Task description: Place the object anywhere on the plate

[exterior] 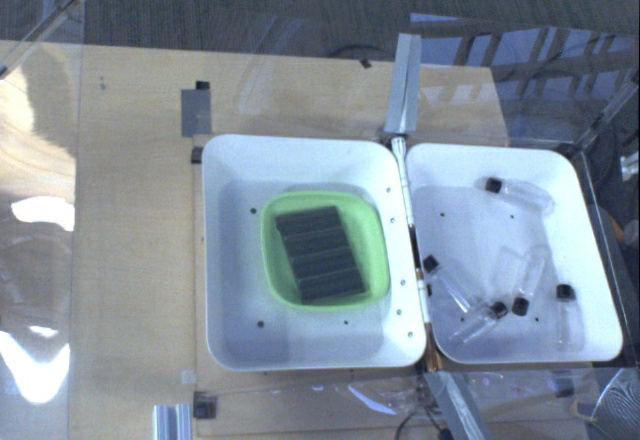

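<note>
Pale wooden surface [120, 228]; dark ribbed block [320, 254] already on green square plate [275, 273]. Tool state: cannot tell.

One fixed camera looks down slantwise over both white bins [215, 258].

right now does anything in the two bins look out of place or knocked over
Nothing looks damaged or spilled. The dark ridged block lies on the green plate in the left bin, turned askew to the plate's edges. Clear vials with black caps lie scattered on their sides in the right bin.
</note>
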`<action>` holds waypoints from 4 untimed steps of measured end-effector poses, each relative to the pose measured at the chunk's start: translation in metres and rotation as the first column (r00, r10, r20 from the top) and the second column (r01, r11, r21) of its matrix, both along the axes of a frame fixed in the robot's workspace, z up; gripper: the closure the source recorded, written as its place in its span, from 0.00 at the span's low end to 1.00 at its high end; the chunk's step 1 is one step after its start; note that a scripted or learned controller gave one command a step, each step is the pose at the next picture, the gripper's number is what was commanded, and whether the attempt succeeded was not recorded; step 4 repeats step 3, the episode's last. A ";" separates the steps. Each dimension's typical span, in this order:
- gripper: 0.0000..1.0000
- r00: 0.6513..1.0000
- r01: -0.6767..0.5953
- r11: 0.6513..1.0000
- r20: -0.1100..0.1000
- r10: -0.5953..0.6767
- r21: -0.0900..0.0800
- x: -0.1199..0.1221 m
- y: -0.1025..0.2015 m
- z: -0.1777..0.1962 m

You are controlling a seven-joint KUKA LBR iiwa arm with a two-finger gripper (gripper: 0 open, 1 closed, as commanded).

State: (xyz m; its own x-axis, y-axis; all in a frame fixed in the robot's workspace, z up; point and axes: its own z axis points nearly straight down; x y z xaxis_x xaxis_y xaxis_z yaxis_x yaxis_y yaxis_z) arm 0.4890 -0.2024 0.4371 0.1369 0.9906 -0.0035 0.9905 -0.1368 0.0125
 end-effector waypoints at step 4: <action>0.00 0.991 0.136 0.991 -0.002 -0.136 0.003 0.000 0.005 -0.006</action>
